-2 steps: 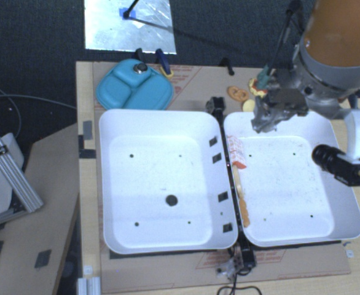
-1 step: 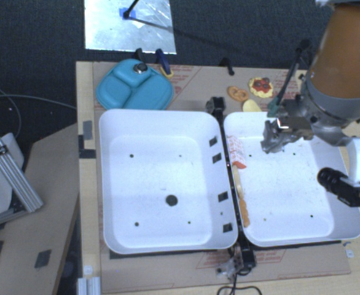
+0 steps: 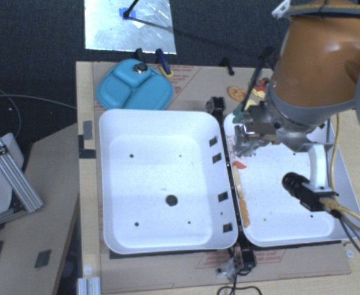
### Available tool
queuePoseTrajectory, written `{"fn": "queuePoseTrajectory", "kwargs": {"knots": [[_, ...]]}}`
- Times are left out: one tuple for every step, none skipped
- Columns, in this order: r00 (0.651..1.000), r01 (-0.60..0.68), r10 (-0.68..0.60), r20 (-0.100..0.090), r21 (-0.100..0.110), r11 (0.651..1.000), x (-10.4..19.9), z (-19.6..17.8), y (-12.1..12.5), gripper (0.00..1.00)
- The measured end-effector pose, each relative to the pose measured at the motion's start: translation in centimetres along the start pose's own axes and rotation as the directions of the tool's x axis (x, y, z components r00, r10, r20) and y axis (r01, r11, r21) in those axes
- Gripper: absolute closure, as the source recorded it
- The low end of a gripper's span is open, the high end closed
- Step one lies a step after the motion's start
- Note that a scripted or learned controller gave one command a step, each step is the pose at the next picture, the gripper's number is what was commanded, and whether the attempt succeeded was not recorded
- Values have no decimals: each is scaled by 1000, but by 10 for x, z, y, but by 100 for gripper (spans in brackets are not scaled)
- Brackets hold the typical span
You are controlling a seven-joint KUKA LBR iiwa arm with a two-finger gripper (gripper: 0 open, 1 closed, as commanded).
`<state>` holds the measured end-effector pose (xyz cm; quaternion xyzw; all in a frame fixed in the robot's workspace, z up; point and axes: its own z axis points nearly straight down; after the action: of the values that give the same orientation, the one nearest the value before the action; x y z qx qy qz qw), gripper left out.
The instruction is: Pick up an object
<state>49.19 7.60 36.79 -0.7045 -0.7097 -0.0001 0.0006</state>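
- Dark carpet surrounds my surface (image 3: 186, 260), a cardboard-topped bench carrying two shallow white bins side by side.
- The left bin (image 3: 161, 180) shows its bare white floor with small dark holes.
- My arm (image 3: 321, 54) reaches in from the right, its orange band looming over the right bin (image 3: 290, 226).
- The claw (image 3: 249, 141) hangs over that bin's upper left corner; whether it is clenched or released I cannot tell.
- A small red object (image 3: 239, 163) lies just below it, near the divider.
- A blue tray (image 3: 134, 86) sits beyond the left bin.
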Motion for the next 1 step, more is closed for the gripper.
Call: {"fn": "queuePoseTrajectory", "kwargs": {"knots": [[1000, -7, 7, 0, -6, 1000, -15, -23, -5, 100]]}}
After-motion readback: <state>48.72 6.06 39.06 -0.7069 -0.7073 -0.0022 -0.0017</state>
